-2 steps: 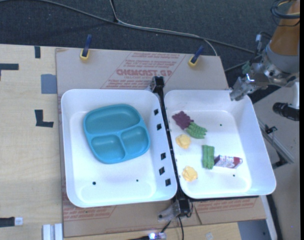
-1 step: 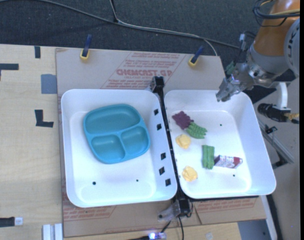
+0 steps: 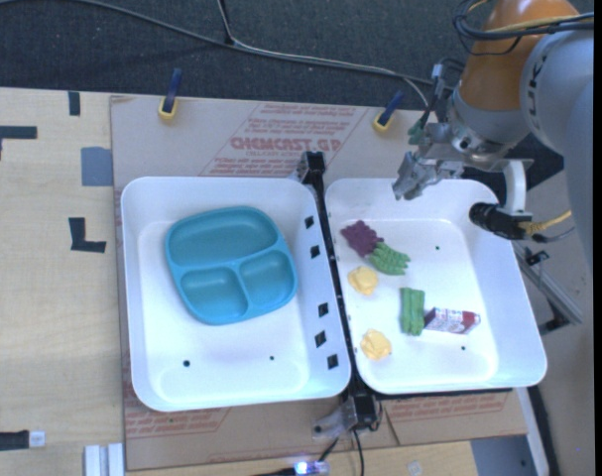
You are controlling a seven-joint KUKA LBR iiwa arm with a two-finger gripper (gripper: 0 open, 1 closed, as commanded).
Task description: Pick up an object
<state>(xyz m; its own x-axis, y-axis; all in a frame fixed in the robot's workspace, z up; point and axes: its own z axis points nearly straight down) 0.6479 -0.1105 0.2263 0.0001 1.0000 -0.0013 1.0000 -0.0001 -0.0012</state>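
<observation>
I'd lower the grey two-finger gripper (image 3: 417, 184), jaws narrow and empty at upper right, squarely over the purple grape-like toy (image 3: 359, 235) before closing.

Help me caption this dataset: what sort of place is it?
Probably a robotics lab test bench: a robot arm over two white bins, toy food pieces, clamped cardboard base.

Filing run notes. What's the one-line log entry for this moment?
tool: above right bin far edge | holding: nothing seen | purple toy: in bin
</observation>
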